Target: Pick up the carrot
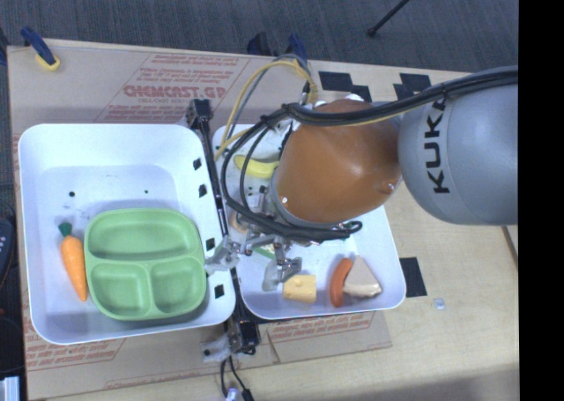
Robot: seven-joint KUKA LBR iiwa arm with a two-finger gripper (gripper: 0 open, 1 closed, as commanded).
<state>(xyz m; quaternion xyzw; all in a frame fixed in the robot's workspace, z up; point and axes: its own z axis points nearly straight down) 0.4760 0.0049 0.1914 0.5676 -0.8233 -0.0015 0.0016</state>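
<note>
Two-finger metal gripper, over the right bin's near-left corner; finger state impossible to tell. Small orange plastic carrot with green top: well left of gripper, beyond green divided tray, long axis near-to-far.

Yellow item in right bin mostly hidden under arm, arm cut off at right

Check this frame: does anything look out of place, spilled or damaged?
Nothing is spilled or damaged. One mismatch: the carrot lies in the left bin beside the green tray, yet the end effector hangs over the right bin, near the cheese wedge.
</note>
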